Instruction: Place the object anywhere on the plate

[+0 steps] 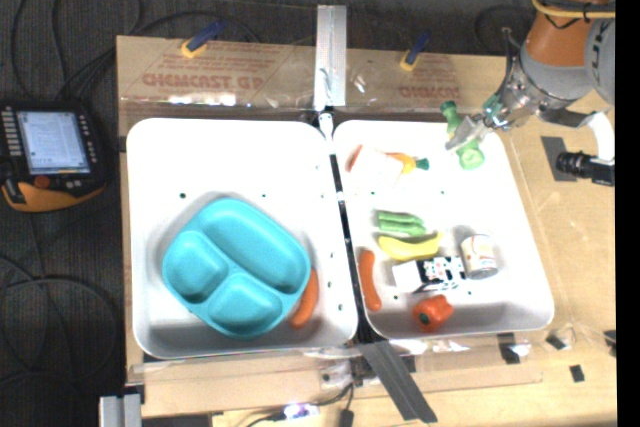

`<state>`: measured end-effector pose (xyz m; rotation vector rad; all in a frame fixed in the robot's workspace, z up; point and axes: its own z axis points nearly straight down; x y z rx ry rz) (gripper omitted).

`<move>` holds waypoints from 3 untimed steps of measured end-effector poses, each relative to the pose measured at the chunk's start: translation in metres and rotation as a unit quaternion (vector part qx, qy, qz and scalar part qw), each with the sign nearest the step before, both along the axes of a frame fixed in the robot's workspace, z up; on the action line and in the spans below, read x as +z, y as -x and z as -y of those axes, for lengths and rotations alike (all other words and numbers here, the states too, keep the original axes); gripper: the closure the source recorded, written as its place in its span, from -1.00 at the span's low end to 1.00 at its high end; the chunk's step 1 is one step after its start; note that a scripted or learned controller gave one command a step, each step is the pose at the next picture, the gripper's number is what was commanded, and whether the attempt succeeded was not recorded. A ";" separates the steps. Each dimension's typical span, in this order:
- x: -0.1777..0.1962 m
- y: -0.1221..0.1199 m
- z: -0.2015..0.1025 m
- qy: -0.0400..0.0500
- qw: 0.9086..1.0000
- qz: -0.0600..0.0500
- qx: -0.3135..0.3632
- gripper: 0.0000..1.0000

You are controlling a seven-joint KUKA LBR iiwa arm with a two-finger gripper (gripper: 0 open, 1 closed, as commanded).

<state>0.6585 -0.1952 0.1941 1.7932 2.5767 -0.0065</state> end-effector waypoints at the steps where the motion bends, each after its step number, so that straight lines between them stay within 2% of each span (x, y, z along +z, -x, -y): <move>1: -0.036 0.028 -0.055 -0.002 0.999 -0.001 -0.036 1.00; 2: -0.010 0.010 -0.117 -0.001 0.998 0.000 0.059 1.00; 3: -0.011 0.055 -0.206 -0.003 0.999 -0.001 0.043 1.00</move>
